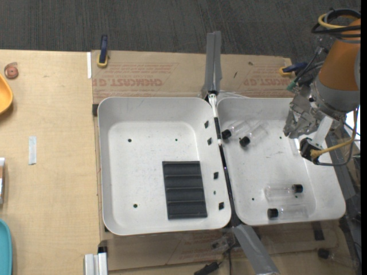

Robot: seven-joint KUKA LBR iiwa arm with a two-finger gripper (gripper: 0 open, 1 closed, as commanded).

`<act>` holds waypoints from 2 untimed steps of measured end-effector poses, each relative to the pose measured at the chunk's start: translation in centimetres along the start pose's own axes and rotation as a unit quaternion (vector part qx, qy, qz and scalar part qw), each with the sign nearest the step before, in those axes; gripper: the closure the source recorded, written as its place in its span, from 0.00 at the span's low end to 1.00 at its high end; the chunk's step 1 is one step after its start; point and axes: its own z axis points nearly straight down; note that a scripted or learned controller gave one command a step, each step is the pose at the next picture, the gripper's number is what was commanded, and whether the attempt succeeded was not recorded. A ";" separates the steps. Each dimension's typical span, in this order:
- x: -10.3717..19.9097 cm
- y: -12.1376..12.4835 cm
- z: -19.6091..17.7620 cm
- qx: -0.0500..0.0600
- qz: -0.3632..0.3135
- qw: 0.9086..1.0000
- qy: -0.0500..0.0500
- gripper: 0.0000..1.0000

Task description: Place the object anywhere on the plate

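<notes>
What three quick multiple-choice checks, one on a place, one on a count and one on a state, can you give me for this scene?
1. Where does the dark ribbed plate lie?
A. left bin
B. right bin
C. on the cardboard

2. How many clear vials with black caps lie in the right bin?
A. one
B. four
C. seven

3. The vial near the right bin's front is
A. standing upright
B. lying on its side
C. on the plate

Answers: 1 A, it sits on the left bin floor; 2 B, two near the divider, two near the front; 3 B, its length rests flat.

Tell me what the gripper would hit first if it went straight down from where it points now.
Probably the bare white floor of the right bin near its right wall; the gripper hangs there, apart from the clear vials. Depth is uncertain.
</notes>
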 end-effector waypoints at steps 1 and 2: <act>5.0 -2.5 2.2 0.001 0.275 0.962 -0.002 1.00; 9.2 -10.9 2.1 0.002 0.186 0.983 -0.002 1.00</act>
